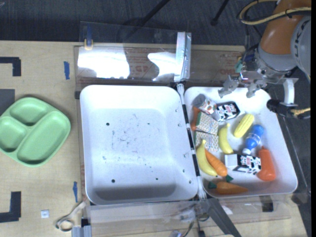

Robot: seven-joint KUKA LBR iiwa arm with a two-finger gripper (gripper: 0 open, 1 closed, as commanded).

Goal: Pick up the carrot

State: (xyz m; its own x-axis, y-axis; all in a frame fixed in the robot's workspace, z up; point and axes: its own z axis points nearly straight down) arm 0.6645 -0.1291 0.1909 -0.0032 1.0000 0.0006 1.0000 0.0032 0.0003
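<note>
Two orange carrots lie in the right bin (286, 132). One carrot (216, 163) rests slantwise against a banana near the bin's front left. The other carrot (231, 186), with a green stub at its left end, lies along the front wall. My gripper (240, 90) hangs over the bin's back edge, well behind both carrots. It is open, with nothing between its fingers (228, 88).
The right bin is crowded with two bananas (224, 138), a yellow corn cob (243, 125), a blue bottle (252, 139), cow-patterned cartons (227, 111) and a red-orange pepper (266, 165). The left bin (133, 142) adjoins it. A green divided plate (32, 131) lies far left.
</note>
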